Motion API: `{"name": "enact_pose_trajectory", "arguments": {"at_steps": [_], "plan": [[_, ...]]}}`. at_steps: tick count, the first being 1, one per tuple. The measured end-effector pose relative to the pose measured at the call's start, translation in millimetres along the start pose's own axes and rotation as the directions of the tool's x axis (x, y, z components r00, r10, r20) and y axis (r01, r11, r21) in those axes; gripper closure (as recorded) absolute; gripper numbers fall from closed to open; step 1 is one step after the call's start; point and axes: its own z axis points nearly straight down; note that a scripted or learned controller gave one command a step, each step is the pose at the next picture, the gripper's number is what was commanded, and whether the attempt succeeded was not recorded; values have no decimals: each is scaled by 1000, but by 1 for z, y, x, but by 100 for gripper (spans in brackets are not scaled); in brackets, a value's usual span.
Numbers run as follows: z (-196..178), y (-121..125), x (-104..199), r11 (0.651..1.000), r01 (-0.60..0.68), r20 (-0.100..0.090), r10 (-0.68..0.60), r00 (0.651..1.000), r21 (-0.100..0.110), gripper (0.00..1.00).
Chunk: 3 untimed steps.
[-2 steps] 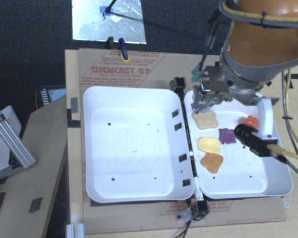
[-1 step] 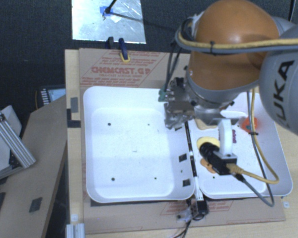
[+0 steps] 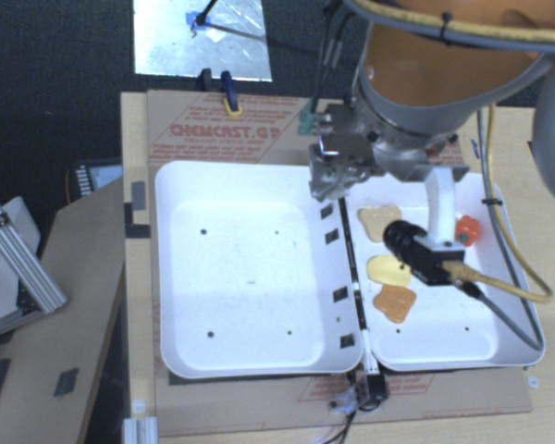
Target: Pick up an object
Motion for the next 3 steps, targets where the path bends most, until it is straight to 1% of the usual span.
{"name": "enact_pose_trajectory", "arguments": {"at_steps": [1,2,3], "plan": [[-76,1,18,1000,-1,0,1,1000,0,100],[66,61,20,1000,-8,9,8,1000,18,100],[-70,101,64,1000,0,-3,0,1000,-7,100]]}}
